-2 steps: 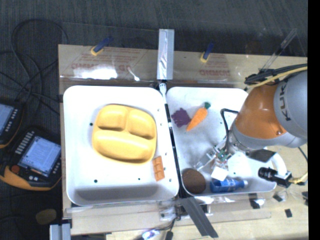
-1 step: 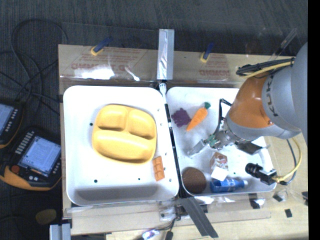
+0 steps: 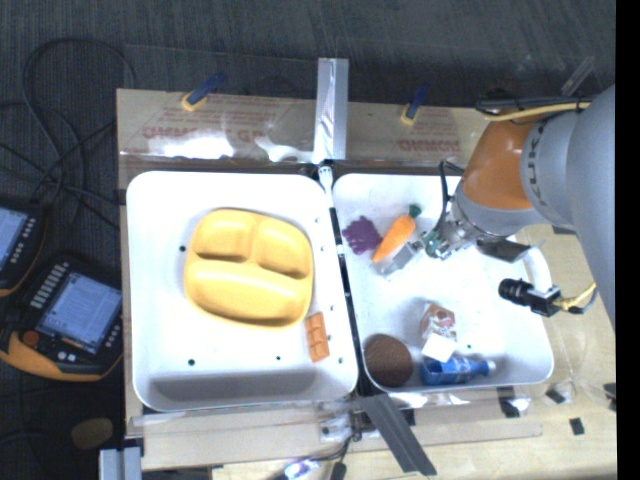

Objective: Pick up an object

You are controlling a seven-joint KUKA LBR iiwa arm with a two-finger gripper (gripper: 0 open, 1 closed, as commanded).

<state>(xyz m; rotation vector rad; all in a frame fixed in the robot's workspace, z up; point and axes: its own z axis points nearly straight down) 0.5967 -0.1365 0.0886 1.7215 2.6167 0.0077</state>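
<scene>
In the right bin [image 3: 490, 308], an orange carrot [image 3: 395, 235] lies at the upper left, with a purple toy [image 3: 360, 234] just to its left. My gripper [image 3: 418, 248] reaches in from the right and sits low at the carrot's right side, touching or nearly touching it. The wrist with its orange band [image 3: 495, 173] hangs above the bin's upper right corner. Toward the front of this bin lie a brown ball [image 3: 388, 359], a blue bottle [image 3: 456, 370] and a small brown-and-white packet [image 3: 437, 330].
The left bin [image 3: 150, 358] holds a yellow divided plate [image 3: 250, 266] and a small orange block [image 3: 317, 337] by its right wall. A black cable plug [image 3: 527, 293] hangs over the right bin's right side. Handheld control pendants [image 3: 65, 318] lie left of the bench.
</scene>
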